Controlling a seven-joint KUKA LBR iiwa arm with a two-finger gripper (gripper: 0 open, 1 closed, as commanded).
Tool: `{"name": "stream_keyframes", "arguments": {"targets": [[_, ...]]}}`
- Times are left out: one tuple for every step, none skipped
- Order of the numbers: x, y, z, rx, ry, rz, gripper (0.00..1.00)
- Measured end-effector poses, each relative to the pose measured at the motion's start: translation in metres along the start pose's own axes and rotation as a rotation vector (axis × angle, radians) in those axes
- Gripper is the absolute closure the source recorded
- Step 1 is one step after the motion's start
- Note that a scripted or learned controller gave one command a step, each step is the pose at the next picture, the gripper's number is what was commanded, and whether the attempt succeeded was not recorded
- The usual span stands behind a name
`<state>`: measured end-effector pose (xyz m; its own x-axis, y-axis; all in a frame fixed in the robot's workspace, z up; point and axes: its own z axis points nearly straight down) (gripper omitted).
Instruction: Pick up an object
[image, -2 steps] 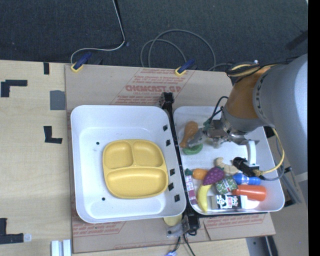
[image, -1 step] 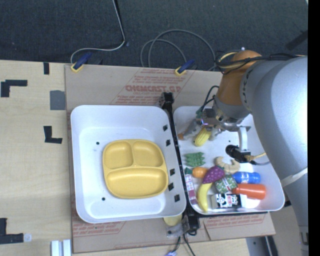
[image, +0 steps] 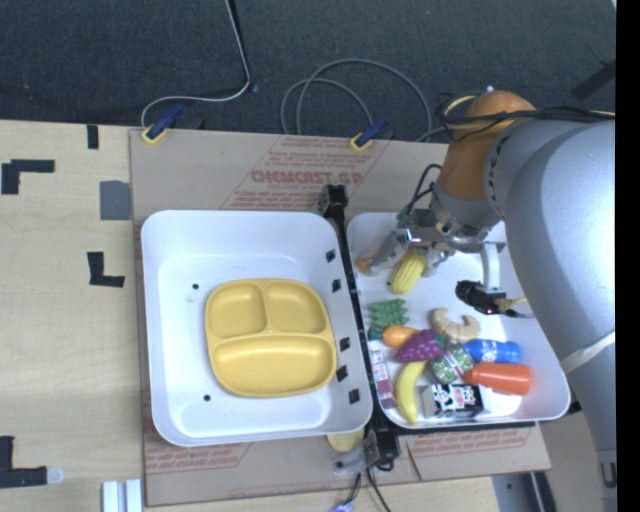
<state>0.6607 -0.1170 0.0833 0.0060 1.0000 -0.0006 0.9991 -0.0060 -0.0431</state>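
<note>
You've got the gripper (image: 415, 252) clamped on the corn cob (image: 407, 271), which hangs just below the fingertips over the right bin (image: 548, 396) w/ other toys beneath, so lift straight up, slow, no swing.

We saw two bins of smooth white plastic with a soft sheen, the left bin (image: 160, 330) holding a yellow divided plate (image: 270, 335) of matt plastic. The toy foods in the right bin (image: 545, 395) looked like glossy moulded plastic: the corn cob (image: 407, 271), banana (image: 408, 390) and purple grapes (image: 422, 346). Beneath lay a matt brown cardboard sheet (image: 250, 175) on a pale wood-look counter (image: 60, 330). The arm (image: 560, 220) had a smooth grey satin shell.
</note>
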Motion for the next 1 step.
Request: {"name": "stream_keyframes", "arguments": {"targets": [[0.0013,0.0030,-0.0110,-0.022,-0.006,-0.004,1.00]]}}
